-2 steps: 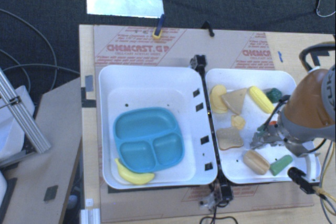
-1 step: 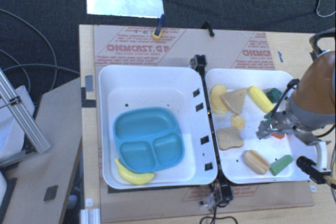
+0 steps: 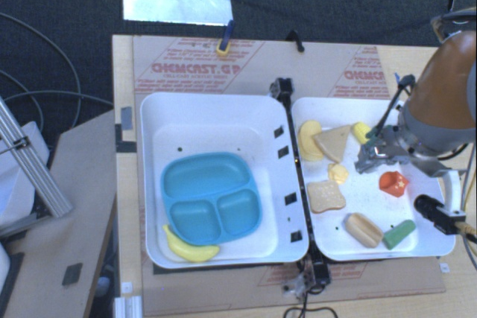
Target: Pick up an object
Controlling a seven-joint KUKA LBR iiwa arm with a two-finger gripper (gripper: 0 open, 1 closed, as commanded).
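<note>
gripper (image 3: 370, 158) hovers low over the right bin (image 3: 425, 246), between the cheese wedge (image 3: 333, 141) and red pepper (image 3: 393, 183), lining up a grab; can't tell its grip state

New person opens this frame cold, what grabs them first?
Probably the blue divided tray in the left bin, with a banana at its near edge. Then the right bin's scatter of toy food, with the arm's end effector low over it beside a red pepper.

Tray (image 3: 211, 196) in left bin (image 3: 216, 112) — banana (image 3: 191, 250) beside it.
</note>
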